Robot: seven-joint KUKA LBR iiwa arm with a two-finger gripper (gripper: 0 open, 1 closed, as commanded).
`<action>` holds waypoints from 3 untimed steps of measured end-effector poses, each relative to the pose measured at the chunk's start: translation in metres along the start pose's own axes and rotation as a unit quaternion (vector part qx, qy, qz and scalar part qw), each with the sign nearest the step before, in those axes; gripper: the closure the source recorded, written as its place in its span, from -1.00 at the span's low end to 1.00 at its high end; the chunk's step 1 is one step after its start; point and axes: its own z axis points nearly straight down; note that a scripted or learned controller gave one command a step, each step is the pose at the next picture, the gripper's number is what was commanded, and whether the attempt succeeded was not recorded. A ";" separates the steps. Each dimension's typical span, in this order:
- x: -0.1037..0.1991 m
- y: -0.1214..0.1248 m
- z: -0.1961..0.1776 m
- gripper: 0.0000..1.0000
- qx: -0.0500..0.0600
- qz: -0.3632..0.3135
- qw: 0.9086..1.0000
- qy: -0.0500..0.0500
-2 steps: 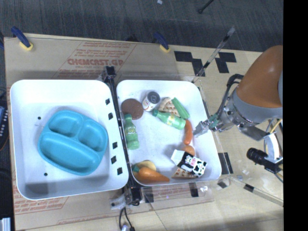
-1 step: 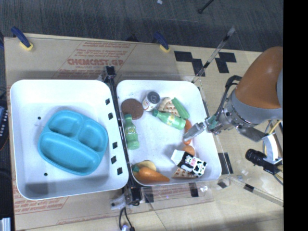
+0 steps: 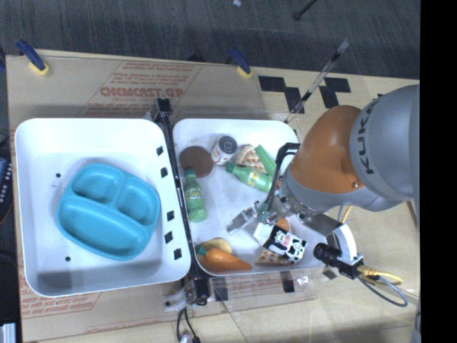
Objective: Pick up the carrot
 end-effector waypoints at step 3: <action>0.024 0.012 0.059 1.00 -0.003 -0.175 0.985 -0.004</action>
